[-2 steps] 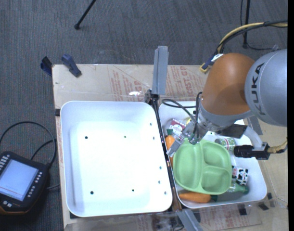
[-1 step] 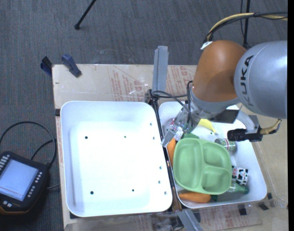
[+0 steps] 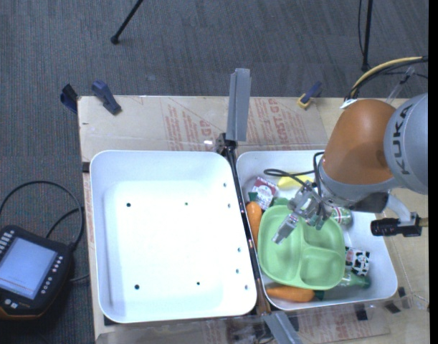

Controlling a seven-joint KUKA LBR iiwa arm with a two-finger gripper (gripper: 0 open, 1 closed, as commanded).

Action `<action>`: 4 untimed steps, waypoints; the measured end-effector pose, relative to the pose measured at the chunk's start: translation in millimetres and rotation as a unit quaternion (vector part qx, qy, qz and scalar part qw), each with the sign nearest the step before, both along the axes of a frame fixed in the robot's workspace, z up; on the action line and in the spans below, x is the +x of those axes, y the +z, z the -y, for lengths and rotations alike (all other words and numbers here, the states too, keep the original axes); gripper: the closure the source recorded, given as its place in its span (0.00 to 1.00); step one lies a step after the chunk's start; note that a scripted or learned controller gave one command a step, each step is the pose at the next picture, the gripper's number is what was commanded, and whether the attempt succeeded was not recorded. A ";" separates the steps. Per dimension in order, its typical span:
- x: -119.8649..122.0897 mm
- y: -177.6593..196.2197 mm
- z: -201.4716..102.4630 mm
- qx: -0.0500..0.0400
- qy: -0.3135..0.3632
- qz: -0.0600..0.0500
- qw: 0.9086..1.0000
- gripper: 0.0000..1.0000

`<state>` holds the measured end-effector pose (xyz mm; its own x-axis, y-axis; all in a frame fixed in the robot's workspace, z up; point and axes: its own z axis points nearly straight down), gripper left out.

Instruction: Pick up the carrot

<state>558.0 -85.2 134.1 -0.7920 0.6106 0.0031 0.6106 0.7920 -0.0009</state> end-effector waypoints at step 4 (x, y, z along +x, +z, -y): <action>3.7 95.6 -7.2 -0.001 -0.270 -0.002 0.963 1.00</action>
